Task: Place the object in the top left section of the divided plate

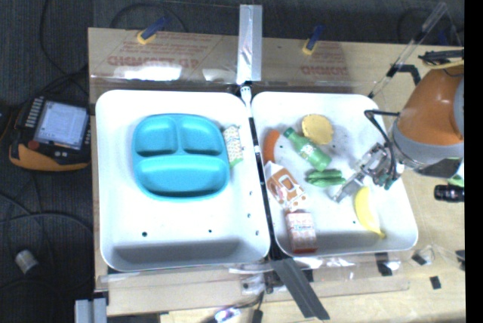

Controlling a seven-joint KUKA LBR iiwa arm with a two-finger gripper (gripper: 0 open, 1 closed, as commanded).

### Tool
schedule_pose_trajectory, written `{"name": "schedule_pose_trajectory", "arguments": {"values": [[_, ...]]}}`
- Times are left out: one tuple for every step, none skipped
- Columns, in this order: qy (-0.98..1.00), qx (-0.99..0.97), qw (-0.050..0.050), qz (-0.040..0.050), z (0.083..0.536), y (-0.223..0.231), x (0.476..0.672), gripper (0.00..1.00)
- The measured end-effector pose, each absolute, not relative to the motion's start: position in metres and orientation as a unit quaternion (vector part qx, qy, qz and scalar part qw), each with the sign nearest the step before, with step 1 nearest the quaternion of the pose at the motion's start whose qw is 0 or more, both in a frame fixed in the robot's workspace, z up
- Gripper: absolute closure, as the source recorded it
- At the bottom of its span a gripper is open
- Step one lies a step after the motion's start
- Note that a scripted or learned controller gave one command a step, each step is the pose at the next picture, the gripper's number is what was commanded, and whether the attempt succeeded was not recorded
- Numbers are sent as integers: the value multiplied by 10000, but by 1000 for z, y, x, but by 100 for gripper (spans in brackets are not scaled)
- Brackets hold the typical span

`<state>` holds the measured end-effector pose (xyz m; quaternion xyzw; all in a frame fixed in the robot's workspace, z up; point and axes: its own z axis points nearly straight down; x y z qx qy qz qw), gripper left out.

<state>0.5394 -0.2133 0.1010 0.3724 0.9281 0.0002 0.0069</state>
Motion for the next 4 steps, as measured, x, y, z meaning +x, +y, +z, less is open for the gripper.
{"name": "schedule_pose_trajectory", "arguments": {"values": [[9339, 3574, 30, -15, 90, -216, 549, 0], [8842, 4672, 24, 5, 90, -221, 617, 0], [9061, 4231, 50, -12, 90, -140, 604, 0], [8736, 4867, 10, -15, 184, -79, 632, 0]]}}
